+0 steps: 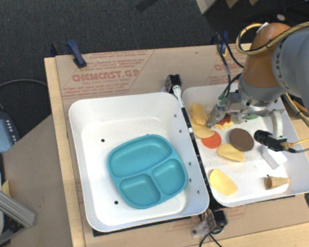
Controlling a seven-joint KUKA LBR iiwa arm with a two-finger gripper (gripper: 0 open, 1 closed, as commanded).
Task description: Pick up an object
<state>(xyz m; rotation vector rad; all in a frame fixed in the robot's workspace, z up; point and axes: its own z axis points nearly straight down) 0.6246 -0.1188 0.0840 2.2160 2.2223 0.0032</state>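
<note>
Brown oval piece [241, 139], smooth, flat

The table [137, 67] carries two shallow white bins: the left bin [86, 155] and the right bin [298, 184]. In the left bin lies one teal divided tray [147, 171], which has three compartments. The right bin holds seven loose pieces that can be counted: three pale yellow pieces [198, 114] [230, 152] [222, 181], one orange-red disc [211, 140], one brown oval piece [241, 138], one small cone [276, 181] and one small red piece [225, 122], partly hidden under the arm. Two blue clamps [75, 53] [221, 43] sit at the table's far edge.
</note>
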